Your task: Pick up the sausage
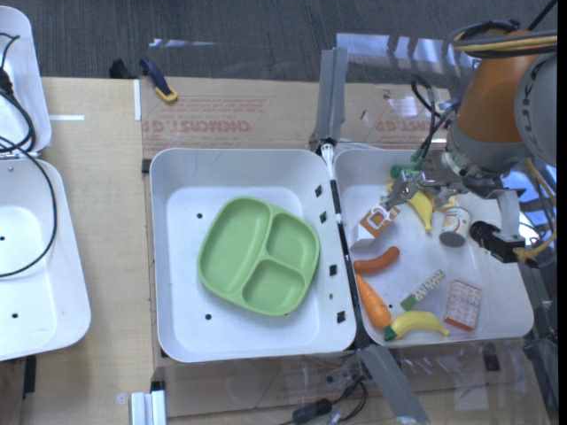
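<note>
lying curved, orange-red sausage [376, 260], glossy, tapered ends

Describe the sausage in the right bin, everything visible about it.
The sausage is a short, smooth, reddish-orange link with rounded ends and a slight curve, plastic-looking like a toy. It lies flat on the floor of the right bin, near the bin's left wall, running roughly left to right with its right end a little higher in the view. A carrot lies just below it; whether they touch is unclear. An orange-and-white carton sits above it, apart. The gripper is farther up, not on it.
</note>
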Motion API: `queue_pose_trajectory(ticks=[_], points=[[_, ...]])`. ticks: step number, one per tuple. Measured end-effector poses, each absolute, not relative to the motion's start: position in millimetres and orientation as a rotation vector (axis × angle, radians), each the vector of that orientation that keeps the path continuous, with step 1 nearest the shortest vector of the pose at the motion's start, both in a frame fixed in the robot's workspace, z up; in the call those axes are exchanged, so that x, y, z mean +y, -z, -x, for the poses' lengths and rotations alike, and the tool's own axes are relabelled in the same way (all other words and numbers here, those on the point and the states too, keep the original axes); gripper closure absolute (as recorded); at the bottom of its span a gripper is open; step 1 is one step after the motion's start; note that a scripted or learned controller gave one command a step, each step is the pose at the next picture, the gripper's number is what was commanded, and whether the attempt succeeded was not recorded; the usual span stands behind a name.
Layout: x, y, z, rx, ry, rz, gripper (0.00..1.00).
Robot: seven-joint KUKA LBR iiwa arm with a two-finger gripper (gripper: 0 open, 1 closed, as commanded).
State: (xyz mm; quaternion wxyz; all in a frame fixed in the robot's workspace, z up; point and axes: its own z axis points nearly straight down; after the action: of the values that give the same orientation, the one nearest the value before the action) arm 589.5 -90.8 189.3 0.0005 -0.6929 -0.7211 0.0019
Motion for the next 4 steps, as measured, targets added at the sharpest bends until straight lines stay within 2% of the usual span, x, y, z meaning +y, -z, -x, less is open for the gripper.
queue_pose_trajectory(ticks=[1, 2, 3, 4], points=[[-93.2, -111.6, -568.8, -2.423, 0.014, 2.019, 0.00], [-97.8, -90.3, -545.6, -2.435, -0.003, 1.985, 0.00], [-98.4, -96.3, -545.1, -2.429, -0.007, 1.986, 1.00], [-99.3, -89.6, -537.2, -2.509, -0.003, 1.886, 1.00]])
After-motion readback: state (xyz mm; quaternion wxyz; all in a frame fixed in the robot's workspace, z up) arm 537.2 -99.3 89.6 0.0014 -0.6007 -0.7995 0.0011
